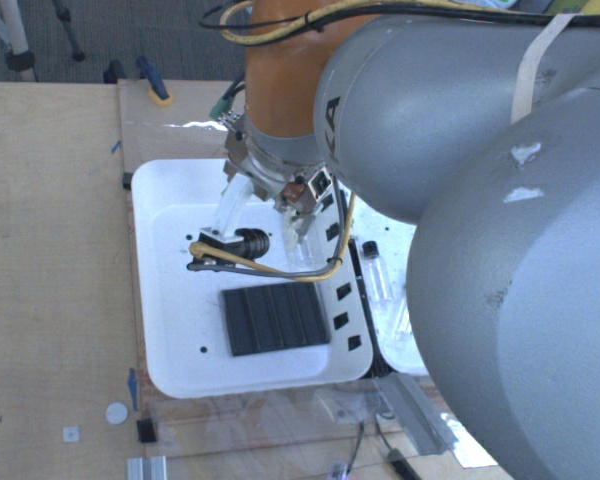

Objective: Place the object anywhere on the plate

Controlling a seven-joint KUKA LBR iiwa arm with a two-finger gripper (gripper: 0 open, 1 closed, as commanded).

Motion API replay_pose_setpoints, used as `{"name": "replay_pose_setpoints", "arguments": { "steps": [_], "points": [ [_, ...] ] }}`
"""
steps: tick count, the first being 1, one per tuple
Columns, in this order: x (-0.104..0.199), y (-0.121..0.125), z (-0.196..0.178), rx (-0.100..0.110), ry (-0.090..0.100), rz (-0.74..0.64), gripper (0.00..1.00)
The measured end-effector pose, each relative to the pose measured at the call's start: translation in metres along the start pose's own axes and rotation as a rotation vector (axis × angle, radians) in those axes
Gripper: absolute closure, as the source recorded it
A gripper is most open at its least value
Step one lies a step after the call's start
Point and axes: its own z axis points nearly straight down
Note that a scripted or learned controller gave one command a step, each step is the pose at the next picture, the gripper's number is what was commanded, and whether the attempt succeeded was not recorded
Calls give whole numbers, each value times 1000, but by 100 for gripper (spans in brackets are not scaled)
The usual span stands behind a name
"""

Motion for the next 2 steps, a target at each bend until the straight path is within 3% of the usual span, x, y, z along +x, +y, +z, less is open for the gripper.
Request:
{"name": "replay_pose_setpoints", "arguments": {
  "steps": [1, 2],
  "points": [
    [-36, -38, 167, -1, 4, -130, 0],
    [-134, -14, 158, 0, 3, -50, 0]
  ]
}}
